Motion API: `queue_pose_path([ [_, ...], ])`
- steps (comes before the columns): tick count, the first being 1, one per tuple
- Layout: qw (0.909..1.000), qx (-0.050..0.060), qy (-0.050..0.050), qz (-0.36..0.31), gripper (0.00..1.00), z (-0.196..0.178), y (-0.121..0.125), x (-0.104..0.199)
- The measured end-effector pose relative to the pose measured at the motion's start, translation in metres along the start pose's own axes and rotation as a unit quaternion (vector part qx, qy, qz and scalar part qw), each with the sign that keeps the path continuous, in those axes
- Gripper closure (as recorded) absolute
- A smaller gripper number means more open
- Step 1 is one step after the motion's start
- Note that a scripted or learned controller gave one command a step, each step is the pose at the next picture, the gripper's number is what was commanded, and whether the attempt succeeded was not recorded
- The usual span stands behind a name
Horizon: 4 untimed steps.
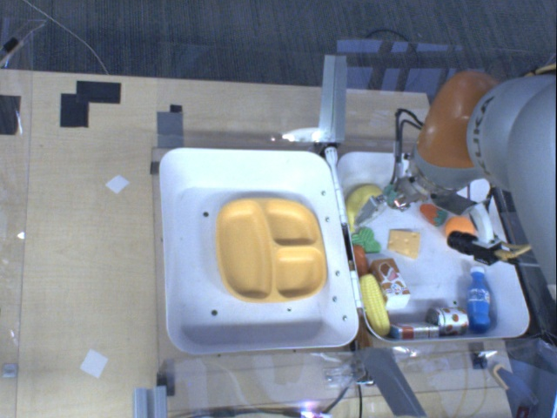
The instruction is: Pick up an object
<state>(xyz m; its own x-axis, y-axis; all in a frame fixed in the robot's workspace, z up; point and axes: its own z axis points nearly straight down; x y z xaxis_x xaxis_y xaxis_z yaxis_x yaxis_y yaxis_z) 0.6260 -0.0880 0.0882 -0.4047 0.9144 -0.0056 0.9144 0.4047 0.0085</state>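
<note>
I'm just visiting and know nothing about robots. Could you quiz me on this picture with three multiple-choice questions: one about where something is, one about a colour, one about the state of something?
1. Where does the yellow divided tray lie?
A. in the left bin
B. in the right bin
C. on the bare bench

2. What colour is the bottle in the right bin?
A. red
B. blue
C. green

3. How does the can sit?
A. upright
B. on its side
C. stacked on the tray

Answers:
1. A, the tray rests in the middle of the left bin.
2. B, its body is blue under a white cap.
3. B, it lies lengthwise near the bin's front edge, beside the bottle.
</note>
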Motion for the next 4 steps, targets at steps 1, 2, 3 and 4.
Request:
queue_pose_path([
  [1,1.0,-0.006,-0.004,-0.003,1.0,-0.015,0.004,-0.001],
  [2,0.9893,-0.001,0.0,0.146,1.0,-0.123,0.003,0.021],
  [3,0.9892,0.002,0.001,0.146,0.0,-0.121,0.002,0.021],
  [4,0.9947,0.004,0.001,0.103,0.0,-0.079,-0.008,-0.074],
])
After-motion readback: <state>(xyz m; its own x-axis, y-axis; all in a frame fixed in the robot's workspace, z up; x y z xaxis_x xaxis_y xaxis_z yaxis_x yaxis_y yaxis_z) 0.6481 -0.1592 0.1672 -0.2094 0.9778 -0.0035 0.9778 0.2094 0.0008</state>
